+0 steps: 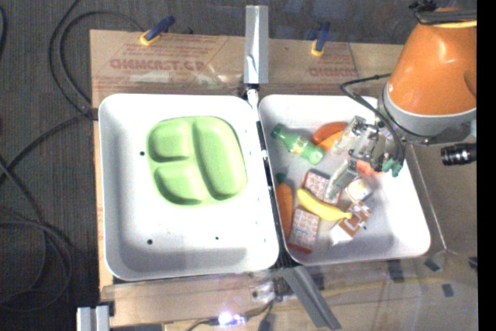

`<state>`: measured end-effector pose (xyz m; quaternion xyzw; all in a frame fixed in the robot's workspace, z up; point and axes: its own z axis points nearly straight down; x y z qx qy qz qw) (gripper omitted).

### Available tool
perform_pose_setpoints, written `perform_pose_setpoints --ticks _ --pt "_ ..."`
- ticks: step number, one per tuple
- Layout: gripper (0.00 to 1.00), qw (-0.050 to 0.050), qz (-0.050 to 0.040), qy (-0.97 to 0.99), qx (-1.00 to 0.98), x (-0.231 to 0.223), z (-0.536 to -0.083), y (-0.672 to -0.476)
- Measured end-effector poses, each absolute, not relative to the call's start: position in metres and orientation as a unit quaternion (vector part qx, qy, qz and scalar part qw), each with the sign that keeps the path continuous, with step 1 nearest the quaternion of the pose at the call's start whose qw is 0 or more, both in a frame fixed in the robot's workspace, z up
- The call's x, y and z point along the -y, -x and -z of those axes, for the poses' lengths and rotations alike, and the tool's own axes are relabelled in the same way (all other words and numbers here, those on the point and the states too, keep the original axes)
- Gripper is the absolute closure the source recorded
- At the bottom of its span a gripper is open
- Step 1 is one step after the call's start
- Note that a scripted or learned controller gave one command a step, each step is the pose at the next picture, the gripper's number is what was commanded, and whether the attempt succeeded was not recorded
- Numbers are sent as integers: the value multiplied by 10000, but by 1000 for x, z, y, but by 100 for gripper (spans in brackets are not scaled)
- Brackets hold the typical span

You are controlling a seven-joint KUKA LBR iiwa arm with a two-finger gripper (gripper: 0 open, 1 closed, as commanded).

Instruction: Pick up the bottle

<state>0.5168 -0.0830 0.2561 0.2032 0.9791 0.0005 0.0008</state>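
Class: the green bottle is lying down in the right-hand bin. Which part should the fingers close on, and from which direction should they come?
Probably the middle of the green bottle, coming straight down from above. It lies on its side, its long axis slanting across the right bin, so the fingers should close across its narrow width. Its upper-left side is free; an orange item sits close at its lower-right end, so avoid that end.

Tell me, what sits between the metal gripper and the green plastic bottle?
In the camera view, an orange rounded object lies between the gripper and the green plastic bottle.
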Motion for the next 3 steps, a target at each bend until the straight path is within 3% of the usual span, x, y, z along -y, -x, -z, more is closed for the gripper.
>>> perform_pose_setpoints --ticks 1,2,3 --pt "0 -2 -20 -2075 -9782 56 -194 -559" --pt "0 1 -12 -3088 -9511 9 -204 -599" --pt "0 -9 9 -3186 -9479 33 -183 -520"
